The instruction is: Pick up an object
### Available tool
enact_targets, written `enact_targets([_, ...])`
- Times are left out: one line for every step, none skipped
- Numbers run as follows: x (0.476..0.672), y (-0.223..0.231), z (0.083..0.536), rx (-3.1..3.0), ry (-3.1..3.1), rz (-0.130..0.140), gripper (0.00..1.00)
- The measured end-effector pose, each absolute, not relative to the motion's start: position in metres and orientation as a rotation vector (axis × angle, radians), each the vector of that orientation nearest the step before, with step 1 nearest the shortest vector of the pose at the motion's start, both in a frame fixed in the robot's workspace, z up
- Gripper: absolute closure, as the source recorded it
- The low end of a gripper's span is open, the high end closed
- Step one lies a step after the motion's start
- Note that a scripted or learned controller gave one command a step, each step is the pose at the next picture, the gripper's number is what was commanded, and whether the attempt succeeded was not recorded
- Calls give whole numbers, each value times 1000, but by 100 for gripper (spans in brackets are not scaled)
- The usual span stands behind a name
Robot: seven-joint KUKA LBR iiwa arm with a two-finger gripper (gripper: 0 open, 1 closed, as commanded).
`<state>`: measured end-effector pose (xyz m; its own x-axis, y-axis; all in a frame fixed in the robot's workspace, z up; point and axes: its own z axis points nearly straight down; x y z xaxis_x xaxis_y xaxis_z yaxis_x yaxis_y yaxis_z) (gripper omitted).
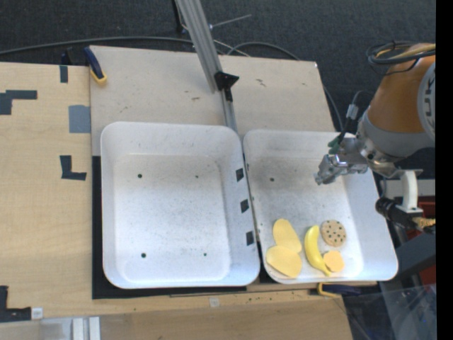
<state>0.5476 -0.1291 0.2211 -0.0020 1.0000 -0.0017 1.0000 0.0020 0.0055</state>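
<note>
The right bin (297, 154) holds several small objects near its front edge: a yellow banana (313, 248), a round brown cookie (332, 232), a small orange piece (333, 262), and two pale yellow flat pieces (284, 248). My gripper (327, 173) hangs over the right side of this bin, above and behind the objects, well apart from them. Nothing shows between its fingers.
The left bin (170, 204) lies beside the right one, with a shared rim between them. A slanted metal rod (205, 41) rises from the back of the bench. A blue and yellow clamp (95, 66) sits at the bench's far left corner.
</note>
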Motion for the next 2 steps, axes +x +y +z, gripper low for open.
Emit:
enact_targets([548, -129, 227, 2221, 2223, 0, 100])
enact_targets([552, -81, 218, 2217, 2229, -1, 100])
